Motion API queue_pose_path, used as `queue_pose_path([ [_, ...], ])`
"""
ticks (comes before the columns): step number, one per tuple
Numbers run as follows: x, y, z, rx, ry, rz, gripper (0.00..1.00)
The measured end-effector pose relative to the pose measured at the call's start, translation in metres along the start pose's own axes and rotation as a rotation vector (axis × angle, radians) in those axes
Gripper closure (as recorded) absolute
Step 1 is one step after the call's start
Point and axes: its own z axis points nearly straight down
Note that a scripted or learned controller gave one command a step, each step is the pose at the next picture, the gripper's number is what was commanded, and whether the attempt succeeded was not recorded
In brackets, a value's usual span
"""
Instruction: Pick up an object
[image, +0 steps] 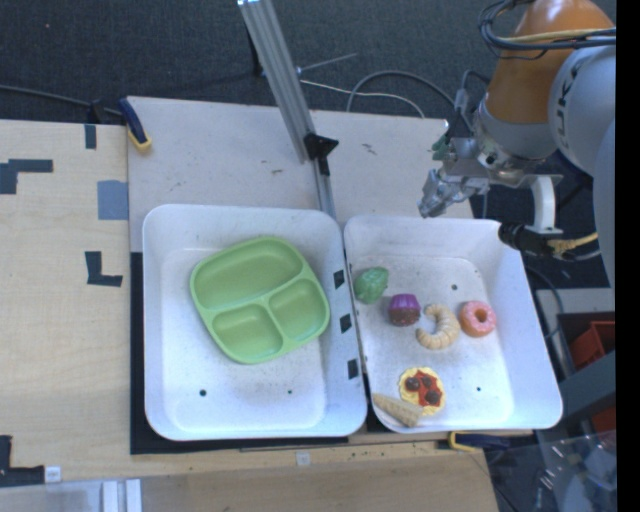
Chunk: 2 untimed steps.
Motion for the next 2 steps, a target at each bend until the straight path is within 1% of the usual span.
queue_pose_path([
  [1,0.054,-0.016,-0.003,0.004,0.002,-0.004,1.00],
  [2,0.107,-0.028,0.017,0.007,0.001,-0.004,1.00],
])
